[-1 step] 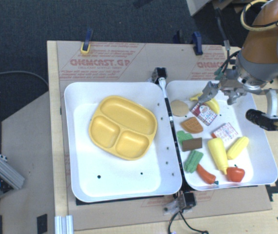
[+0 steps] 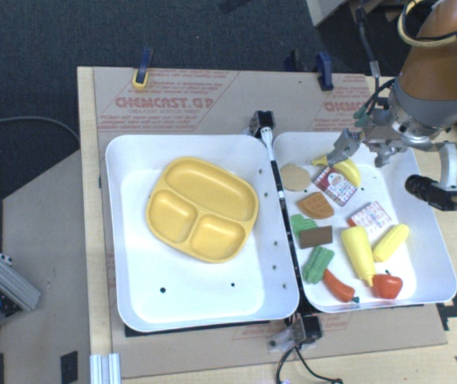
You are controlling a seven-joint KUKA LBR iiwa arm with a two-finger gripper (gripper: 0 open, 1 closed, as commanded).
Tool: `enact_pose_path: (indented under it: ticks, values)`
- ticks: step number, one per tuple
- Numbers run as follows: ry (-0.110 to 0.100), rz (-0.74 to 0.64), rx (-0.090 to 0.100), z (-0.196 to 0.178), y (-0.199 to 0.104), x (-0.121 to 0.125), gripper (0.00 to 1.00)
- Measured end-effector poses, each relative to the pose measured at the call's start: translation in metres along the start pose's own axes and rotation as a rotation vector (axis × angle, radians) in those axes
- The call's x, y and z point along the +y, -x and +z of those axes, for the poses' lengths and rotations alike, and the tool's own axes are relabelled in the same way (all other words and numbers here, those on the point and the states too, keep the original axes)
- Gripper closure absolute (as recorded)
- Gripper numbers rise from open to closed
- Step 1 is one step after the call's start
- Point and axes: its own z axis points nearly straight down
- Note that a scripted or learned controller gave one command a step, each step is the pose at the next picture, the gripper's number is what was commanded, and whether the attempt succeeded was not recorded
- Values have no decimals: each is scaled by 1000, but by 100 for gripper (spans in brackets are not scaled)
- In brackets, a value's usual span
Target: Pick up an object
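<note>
We see the gripper [image 2: 366,147] above the right bin [image 2: 444,254], fingers spread, holding nothing. Toy food [image 2: 348,230] litters that bin. A yellow tray [image 2: 202,208] lies in the left bin [image 2: 132,238].

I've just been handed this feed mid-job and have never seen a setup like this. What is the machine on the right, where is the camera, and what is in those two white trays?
You are looking down at a slant from one fixed camera above a bench. The machine is a robot arm, grey with an orange band, reaching in from the right. Its gripper hangs over the far end of the right bin; nothing shows between its fingers.

The left bin holds a yellow divided plate. The right bin holds small toy foods: a banana, a red-and-white packet, a tan disc, a waffle-like piece, a brown block, a yellow bottle, corn and a tomato, among others.
</note>
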Motion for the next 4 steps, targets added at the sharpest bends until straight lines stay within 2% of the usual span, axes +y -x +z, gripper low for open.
enact_pose_path:
  ticks: [1,2,3,4]
  values:
    - [-7,1,1,62,2,-4,0]
    - [-6,0,1,107,2,2,0]
    - [0,1,-2,129,2,3,0]
    - [13,1,-8,114,5,6,100]
